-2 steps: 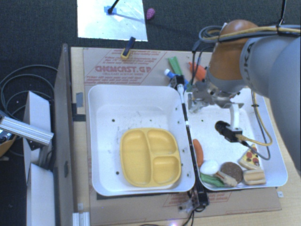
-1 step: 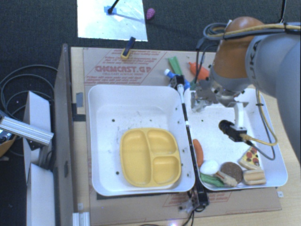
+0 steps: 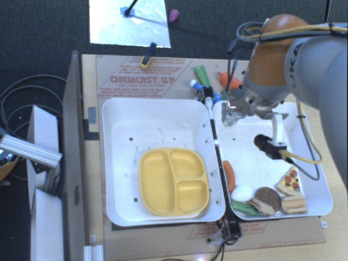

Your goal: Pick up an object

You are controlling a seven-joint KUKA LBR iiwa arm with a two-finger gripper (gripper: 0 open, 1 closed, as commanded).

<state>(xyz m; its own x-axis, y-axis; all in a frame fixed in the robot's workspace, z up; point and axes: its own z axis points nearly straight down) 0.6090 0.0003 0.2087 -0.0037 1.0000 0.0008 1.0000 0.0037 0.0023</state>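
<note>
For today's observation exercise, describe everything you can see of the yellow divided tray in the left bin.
The yellow divided tray looks like smooth moulded plastic, a rounded rectangle with a raised rim. Ridges split it into three compartments: one long one along its left side and two smaller ones on its right. Nothing lies in them. It rests flat, right way up, slightly skewed, on the floor of the left white bin, toward that bin's near right corner. No toy food and no part of the arm touches it.
</note>
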